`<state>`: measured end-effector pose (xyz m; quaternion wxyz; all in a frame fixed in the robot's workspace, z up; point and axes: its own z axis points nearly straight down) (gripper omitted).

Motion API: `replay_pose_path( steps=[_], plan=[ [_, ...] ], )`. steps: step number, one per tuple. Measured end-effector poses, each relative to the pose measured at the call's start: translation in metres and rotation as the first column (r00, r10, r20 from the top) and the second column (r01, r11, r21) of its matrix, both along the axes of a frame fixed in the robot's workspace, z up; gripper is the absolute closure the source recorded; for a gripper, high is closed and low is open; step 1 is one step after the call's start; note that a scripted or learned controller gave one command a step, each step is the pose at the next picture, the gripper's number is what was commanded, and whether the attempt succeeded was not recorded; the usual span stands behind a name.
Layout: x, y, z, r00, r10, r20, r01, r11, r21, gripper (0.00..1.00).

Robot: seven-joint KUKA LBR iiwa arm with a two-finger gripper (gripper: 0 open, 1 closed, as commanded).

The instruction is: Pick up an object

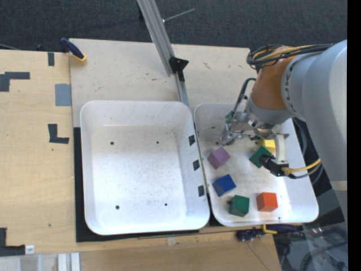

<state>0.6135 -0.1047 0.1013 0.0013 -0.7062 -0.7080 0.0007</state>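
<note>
The right bin (304, 208) holds several small blocks. A purple block (219, 157) lies near its middle left, a blue one (224, 184) below it, a green one (239, 205) and an orange one (267, 201) along the front. Another green block (260, 156) and a yellow one (269, 145) sit partly hidden under the arm. My gripper (229, 135) hangs low over the bin's back left part, just above and right of the purple block. Nothing shows between its tips.
The left bin (90, 117) stands beside the right one. A slanted metal pole (161, 33) comes down to the gap between the bins at the back. A blue and yellow tool (73, 49) lies on the bench at the far left.
</note>
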Motion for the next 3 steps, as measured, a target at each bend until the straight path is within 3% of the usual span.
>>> replay_pose_path(
  steps=[3],
  plan=[
    [-0.002,0.011,0.120,1.000,-0.001,0.005,0.001,1.000,-0.001,1.00]
  ],
)
